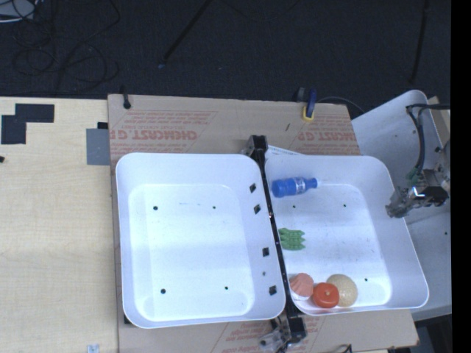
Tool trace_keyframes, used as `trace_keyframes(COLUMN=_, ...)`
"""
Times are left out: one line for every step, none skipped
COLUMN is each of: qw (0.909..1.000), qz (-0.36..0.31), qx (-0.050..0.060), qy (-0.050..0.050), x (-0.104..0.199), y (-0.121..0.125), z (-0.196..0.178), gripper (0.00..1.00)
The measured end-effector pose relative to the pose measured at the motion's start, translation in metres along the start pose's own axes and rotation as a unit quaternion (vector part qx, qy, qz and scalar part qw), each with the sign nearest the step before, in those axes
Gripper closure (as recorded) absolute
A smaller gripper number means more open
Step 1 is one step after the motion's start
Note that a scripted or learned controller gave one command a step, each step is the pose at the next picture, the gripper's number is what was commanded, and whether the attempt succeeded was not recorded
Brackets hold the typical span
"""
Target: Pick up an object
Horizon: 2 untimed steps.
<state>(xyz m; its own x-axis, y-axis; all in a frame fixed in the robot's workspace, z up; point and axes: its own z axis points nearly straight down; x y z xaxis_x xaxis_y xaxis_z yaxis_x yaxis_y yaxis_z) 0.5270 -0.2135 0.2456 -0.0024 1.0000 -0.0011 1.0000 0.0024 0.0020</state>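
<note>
Two white bins (191,169), one blue bottle (294,187), one green toy (291,239), three round pieces (324,294).

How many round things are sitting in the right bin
3, clustered at the near edge of the right bin: a pink round piece, a red one touching it, and a tan one behind the red.

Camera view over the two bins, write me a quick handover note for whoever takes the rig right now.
End effector: parked at the right bin's outer rim, over no object; finger state unreadable.
Objects, all in the right bin: blue bottle lying on its side near the divider at the far end; green item by the divider mid-bin; pink piece, red round piece and tan round piece clustered in the near corner.
Done: no pick.
Left: choose an object, descend, grasp, lift.
</note>
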Motion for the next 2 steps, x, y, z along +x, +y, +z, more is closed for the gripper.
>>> trace_keyframes(qw=1.0, qz=-0.001, qx=0.005, qy=0.003, x=0.081, y=-0.049, z=0.017, gripper=1.0)
trace_keyframes(qw=1.0, qz=0.002, qx=0.001, qy=0.0, x=0.034, y=-0.009, z=0.022, gripper=1.0)
